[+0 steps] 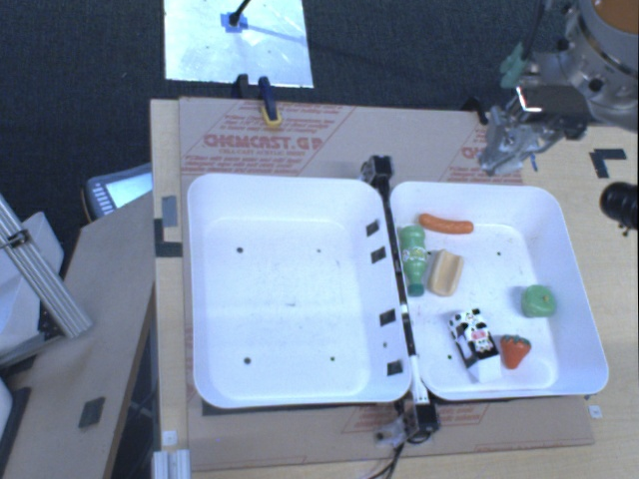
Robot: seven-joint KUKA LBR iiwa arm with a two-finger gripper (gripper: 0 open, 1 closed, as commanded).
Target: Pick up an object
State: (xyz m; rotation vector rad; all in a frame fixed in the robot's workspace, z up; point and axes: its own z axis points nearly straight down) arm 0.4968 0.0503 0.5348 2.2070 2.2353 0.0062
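Poised above and just beyond the far rim of the right bin (574,267), near its far right corner: gripper (502,154), metallic, hanging from the grey wrist at the upper right of the view; nothing visible between its tips, and no telling from this angle whether spread or closed; well apart from every object below. Nearest beneath, close to the far wall of that bin: orange carrot (446,225), lying crosswise; just beside the centre divider, a green bottle (412,251), lying lengthwise, with a tan bread roll (445,272) touching or almost touching its right side; farther toward the near edge, a black-and-white cow-patterned carton (474,339), tilted, and right against it a red strawberry (514,350) with a green top; off toward the right wall, alone, a green apple (539,300). Left bin (215,267): white floor marked by a few small dark dots; black clips along the divider (387,267) joining the two. Underneath both, a brown cardboard sheet (300,133) with red print, on a pale wooden bench (599,183); at the cardboard's far edge, a yellow and blue clamp (269,105); beyond that, on dark carpet, a shiny square plate (238,26).
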